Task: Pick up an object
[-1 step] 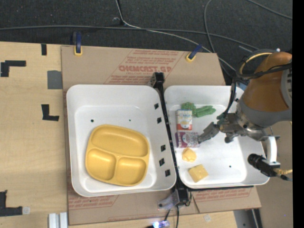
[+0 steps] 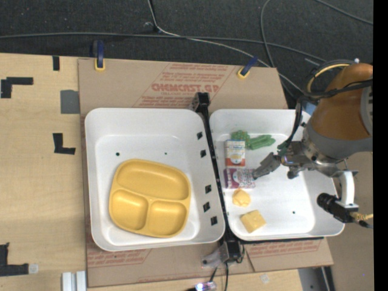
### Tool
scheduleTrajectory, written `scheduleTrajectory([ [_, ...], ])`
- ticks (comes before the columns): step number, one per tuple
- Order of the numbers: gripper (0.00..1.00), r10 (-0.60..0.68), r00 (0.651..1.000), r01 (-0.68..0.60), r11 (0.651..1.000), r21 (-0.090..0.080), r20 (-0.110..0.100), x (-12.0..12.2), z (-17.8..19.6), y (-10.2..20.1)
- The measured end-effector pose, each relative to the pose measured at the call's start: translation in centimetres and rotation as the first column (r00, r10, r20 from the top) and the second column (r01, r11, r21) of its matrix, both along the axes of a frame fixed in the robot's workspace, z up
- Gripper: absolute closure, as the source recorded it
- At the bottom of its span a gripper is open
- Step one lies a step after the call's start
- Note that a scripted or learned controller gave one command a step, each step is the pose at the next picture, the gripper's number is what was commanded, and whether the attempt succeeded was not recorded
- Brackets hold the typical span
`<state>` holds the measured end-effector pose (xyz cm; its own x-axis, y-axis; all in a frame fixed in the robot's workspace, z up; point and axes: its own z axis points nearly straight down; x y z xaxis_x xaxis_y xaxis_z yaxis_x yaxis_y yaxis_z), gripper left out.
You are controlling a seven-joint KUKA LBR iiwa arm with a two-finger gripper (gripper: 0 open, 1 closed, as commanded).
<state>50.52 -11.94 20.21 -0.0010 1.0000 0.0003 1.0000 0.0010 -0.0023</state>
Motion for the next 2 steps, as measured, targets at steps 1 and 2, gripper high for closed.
scheduleTrajectory([
  [1, 0.0, -0.002, 1.0, 0.002, 1.0, 0.0, -0.005, 0.1, -5.9, -0.8],
  [2, 0.0, -0.002, 1.0, 0.002, 1.0, 0.002, -0.001, 0.1, -11.2, -0.7],
])
